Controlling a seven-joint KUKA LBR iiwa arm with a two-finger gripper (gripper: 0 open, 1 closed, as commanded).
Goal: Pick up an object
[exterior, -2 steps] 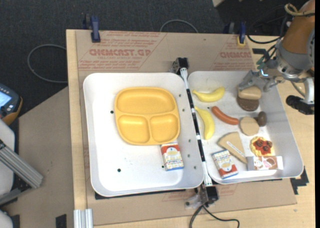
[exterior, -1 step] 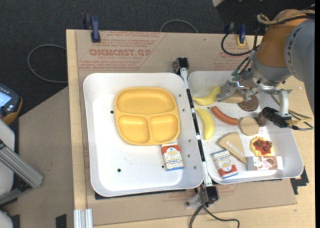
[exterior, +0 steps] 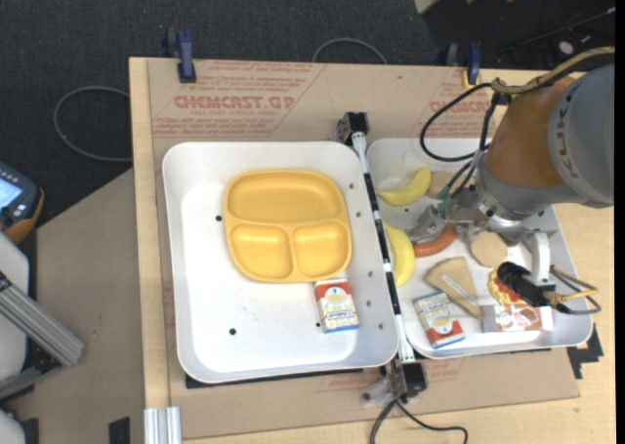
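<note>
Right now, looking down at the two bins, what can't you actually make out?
- Gripper, camera view: the arm's wrist covers it, so whether the jaws are open or holding anything cannot be told.
- Right bin: the arm hides its upper right part and whatever lies there.
- Small cartons: printing too small to read.
- Orange thing under the wrist: partly covered, identity unclear.

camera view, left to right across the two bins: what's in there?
Yellow divided tray → small carton in the left bin → yellow banana → second small carton → robot arm over the right bin. The items crowded under the arm overlap, so they are left out.
</note>
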